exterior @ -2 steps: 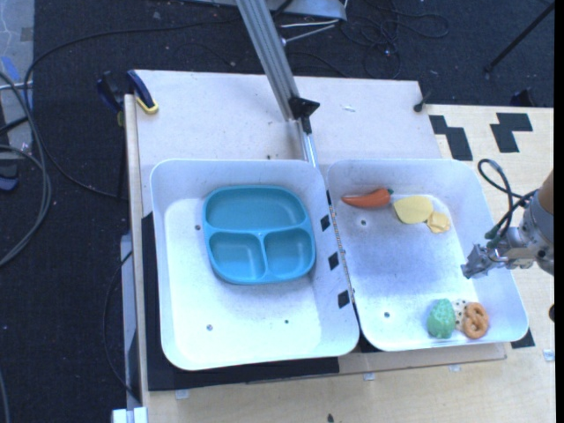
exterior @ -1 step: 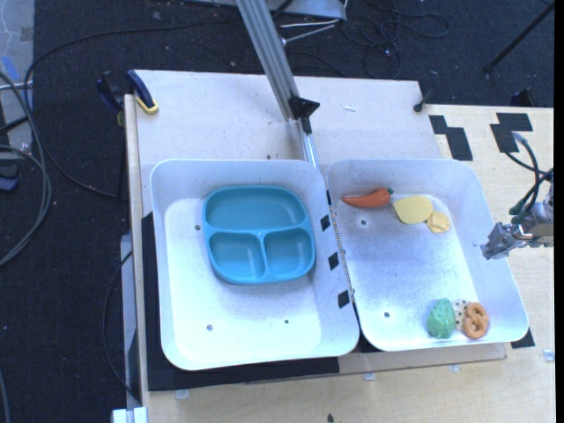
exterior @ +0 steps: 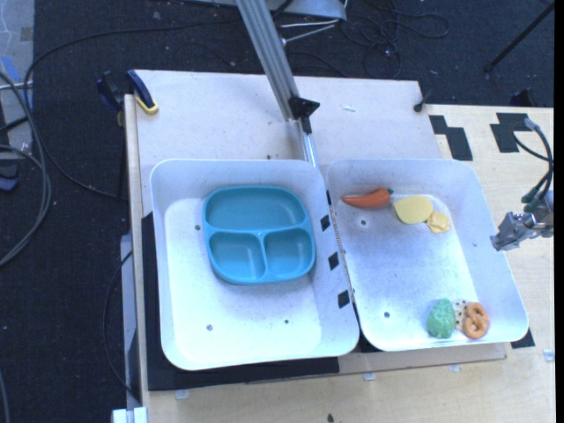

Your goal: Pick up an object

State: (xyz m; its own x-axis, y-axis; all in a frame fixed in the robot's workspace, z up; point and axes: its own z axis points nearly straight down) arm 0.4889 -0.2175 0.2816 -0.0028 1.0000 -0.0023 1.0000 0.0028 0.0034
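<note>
Two shallow white bins sat side by side on the surface: a left bin (exterior: 176,324) and a right bin (exterior: 397,324). The left bin held one item, a blue divided plate (exterior: 260,234) with three compartments. The right bin held five small items: one orange carrot (exterior: 367,199) with a green tip, one larger pale yellow piece (exterior: 412,209), one smaller yellow piece (exterior: 438,223) just beside it, one green leafy piece (exterior: 441,318), and one orange pretzel (exterior: 475,320). That made six loose things across the two bins.
</note>
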